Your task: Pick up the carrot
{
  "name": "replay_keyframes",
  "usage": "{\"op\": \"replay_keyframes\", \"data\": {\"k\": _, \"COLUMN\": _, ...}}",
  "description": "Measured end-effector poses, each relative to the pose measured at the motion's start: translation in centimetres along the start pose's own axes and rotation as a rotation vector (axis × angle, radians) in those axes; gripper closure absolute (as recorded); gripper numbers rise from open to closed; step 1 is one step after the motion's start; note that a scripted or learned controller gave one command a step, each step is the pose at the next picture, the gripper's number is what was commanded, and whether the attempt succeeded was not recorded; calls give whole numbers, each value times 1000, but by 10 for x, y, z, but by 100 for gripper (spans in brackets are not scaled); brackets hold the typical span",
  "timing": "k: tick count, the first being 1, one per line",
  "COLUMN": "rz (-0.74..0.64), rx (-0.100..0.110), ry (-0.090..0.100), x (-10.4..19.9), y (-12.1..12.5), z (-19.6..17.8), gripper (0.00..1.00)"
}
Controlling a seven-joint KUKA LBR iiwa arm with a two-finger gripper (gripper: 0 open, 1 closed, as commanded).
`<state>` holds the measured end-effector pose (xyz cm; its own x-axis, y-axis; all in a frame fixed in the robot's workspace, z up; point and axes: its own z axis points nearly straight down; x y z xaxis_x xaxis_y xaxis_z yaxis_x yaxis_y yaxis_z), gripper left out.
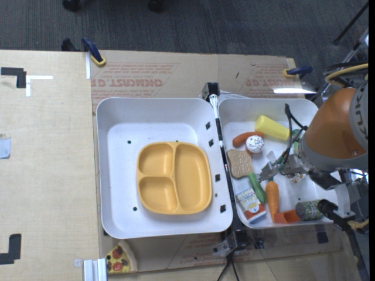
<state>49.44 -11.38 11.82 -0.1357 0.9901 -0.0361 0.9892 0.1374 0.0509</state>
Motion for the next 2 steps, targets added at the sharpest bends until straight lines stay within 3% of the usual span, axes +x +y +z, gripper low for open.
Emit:
{"op": "replay_keyframes", "data": {"k": 1, "rz": 33, "rx": 35, "ry": 26, "x": 13, "y": -11, "z": 20, "gripper": 0}}
{"op": "replay_keyframes", "data": {"k": 2, "rz": 34, "rx": 33, "ry": 26, "x": 12, "y": -8, "z": 12, "gripper": 100}}
